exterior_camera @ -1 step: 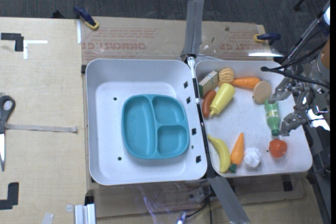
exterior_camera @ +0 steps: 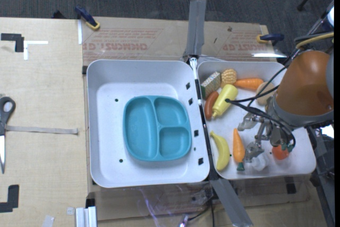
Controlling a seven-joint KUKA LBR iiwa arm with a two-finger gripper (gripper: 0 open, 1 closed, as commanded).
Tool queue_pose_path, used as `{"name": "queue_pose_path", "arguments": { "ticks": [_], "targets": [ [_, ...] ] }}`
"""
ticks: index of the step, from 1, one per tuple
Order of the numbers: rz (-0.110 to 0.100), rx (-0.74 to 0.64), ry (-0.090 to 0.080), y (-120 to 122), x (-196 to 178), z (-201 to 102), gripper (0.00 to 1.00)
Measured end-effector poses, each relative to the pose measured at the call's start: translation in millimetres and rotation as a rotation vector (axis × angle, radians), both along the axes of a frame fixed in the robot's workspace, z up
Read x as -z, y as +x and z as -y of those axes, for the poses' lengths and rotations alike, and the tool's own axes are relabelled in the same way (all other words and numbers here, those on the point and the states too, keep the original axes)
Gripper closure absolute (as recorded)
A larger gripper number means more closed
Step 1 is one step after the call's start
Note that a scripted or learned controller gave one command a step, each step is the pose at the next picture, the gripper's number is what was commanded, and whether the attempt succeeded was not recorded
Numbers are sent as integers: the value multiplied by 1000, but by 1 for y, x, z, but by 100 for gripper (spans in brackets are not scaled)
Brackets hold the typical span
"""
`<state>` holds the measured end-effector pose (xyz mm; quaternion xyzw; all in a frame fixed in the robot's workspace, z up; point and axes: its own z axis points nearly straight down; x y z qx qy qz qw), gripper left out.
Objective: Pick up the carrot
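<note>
Beside the banana [exterior_camera: 220, 150], a carrot [exterior_camera: 238, 145] just left of the gripper [exterior_camera: 255, 152], its grip state unclear.

The right bin [exterior_camera: 303, 167] is crowded. A carrot [exterior_camera: 238, 146] lies just right of a banana [exterior_camera: 220, 150], with the tool [exterior_camera: 255, 152] close on its other side, so little room remains around it. A tomato [exterior_camera: 280, 151] sits under the arm's wrist. Toward the back, a yellow bottle [exterior_camera: 223, 100], a red pepper [exterior_camera: 211, 103], corn [exterior_camera: 229, 76] and a second carrot [exterior_camera: 249, 83] crowd together. The left bin [exterior_camera: 106, 167] holds a teal divided plate [exterior_camera: 158, 128] at its centre, with bare floor all round it.
</note>
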<state>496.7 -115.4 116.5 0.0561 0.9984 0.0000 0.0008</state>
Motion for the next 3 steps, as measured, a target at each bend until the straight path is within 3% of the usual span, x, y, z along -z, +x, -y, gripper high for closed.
{"name": "queue_pose_path", "arguments": {
  "ticks": [1, 2, 3],
  "targets": [
    [19, 160, -2, -12, 17, -22, 0],
    [39, 158, -4, -6, 6, -22, 100],
    [3, 120, 0, -15, -76, -70, 100]
  ]
}}
